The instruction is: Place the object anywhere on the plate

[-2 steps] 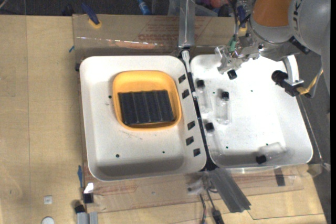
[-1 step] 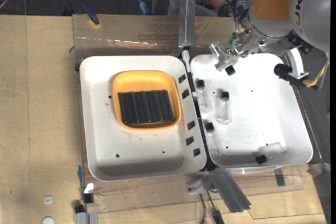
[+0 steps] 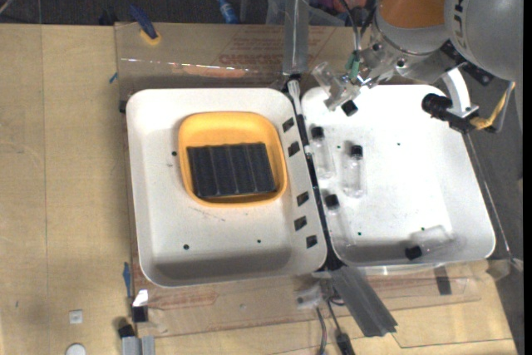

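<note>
The yellow plate sat in the left bin with a dark ridged block already lying on it. In the right bin lay small clear vials with black caps: one near the middle, another at the near edge. The gripper hung over the far left corner of the right bin; whether it was wide or narrow could not be told, and nothing showed between its tips. If a vial was the object, picking and carrying appeared still to be done.

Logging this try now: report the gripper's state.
Gripper: cannot be told; it hangs over the back left corner of the right bin, apart from the yellow plate.
</note>
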`<state>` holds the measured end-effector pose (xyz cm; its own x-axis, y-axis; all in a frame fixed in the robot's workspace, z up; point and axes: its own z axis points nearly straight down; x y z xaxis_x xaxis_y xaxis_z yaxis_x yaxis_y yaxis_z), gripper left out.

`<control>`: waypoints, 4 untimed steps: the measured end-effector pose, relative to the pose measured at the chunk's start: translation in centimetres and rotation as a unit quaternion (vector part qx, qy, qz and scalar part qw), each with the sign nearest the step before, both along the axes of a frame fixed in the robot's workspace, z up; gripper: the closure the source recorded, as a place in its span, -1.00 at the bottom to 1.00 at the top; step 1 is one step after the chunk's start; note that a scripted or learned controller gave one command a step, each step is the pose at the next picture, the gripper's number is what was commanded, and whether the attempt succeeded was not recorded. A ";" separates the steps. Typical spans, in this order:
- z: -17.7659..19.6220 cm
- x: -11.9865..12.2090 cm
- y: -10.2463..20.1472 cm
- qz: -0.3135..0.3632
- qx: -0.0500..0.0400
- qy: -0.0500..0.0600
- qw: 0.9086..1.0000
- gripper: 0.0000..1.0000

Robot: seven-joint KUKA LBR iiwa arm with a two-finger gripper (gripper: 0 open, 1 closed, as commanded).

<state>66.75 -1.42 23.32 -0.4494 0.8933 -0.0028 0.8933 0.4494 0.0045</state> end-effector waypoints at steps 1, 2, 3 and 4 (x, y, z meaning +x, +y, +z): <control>-3.3 -0.1 -0.1 0.042 0.000 0.003 0.999 1.00; -4.8 -1.7 2.2 0.097 0.001 0.003 0.995 1.00; -4.8 -1.6 2.2 0.097 0.001 0.003 0.995 -1.00; -4.7 -0.2 -3.8 0.122 -0.001 0.000 0.993 -1.00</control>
